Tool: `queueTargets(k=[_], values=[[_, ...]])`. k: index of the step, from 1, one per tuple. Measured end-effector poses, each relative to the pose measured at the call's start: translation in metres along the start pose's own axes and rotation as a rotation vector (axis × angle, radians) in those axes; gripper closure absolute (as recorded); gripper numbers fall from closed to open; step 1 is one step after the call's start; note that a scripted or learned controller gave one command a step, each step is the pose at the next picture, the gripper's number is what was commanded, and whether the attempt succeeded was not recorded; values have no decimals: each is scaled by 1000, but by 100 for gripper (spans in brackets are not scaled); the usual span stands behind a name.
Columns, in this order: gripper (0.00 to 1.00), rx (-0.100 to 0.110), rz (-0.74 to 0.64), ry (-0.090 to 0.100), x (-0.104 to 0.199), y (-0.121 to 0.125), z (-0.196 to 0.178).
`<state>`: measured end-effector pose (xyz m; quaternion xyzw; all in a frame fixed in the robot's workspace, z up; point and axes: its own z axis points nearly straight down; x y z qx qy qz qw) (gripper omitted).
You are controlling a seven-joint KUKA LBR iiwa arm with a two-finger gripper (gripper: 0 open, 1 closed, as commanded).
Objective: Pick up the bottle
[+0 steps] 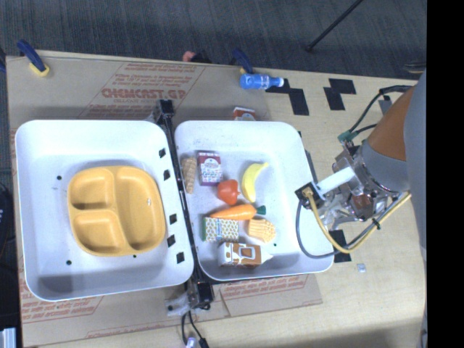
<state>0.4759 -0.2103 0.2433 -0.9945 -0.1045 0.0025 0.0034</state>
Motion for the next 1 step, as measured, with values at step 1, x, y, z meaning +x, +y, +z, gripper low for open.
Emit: queueTargets(k=[1], values=[[100, 0, 2, -1, 0, 0, 5]])
